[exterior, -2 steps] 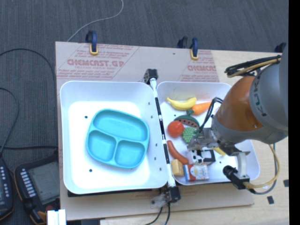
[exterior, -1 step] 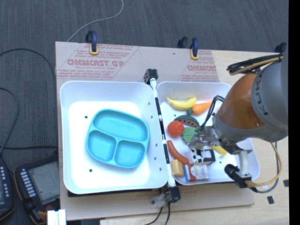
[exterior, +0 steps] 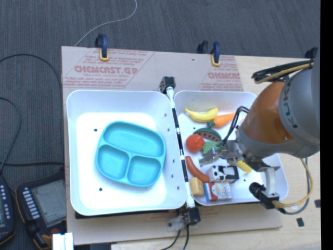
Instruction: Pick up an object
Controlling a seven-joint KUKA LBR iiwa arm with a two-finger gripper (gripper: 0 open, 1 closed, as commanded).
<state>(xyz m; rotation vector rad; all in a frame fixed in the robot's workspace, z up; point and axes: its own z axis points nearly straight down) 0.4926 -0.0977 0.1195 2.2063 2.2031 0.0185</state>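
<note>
Grey and orange, the robot arm [exterior: 283,119] is reaching over the right white plastic bin [exterior: 276,191], its jaws [exterior: 222,158] hanging above the toy food; whether they are open or closed, I cannot tell. A blue three-compartment plastic tray [exterior: 130,153] is lying in the left white bin [exterior: 83,108]. A yellow toy banana [exterior: 202,113], a red toy tomato [exterior: 194,142] and a red toy sausage [exterior: 195,169] are lying in the right bin's left half.

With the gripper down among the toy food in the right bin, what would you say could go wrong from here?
The gripper sits in tight clutter: the tomato, watermelon slice and sausage lie close together, so it might nudge or pinch two at once. The arm also hides part of the right bin, so a grasp may be hard to confirm.
</note>
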